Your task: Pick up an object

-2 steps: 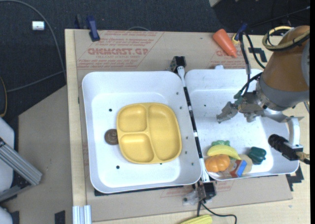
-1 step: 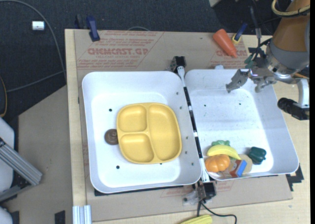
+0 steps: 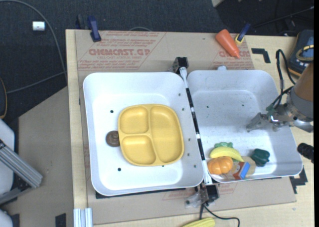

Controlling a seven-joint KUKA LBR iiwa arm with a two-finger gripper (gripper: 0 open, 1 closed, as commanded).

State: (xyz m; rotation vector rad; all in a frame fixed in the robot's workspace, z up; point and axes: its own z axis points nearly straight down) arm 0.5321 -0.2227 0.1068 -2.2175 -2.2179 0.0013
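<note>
Camera view: gripper (image 3: 260, 121) spread open, grasping nothing, above banana (image 3: 227, 151) and pumpkin (image 3: 220, 165).

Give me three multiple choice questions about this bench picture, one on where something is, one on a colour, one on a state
1. Where is the banana?
A. right bin
B. left bin
C. floor

2. What colour is the divided plate?
A. blue
B. yellow
C. red

3. How is the end effector placed?
A. resting on the plate
B. outside both bins
C. over the right bin, apart from the toys

Answers: 1 A, it lies in the near corner by the orange toy. 2 B, plainly yellow. 3 C, bare bin floor separates it from the green toy.
</note>
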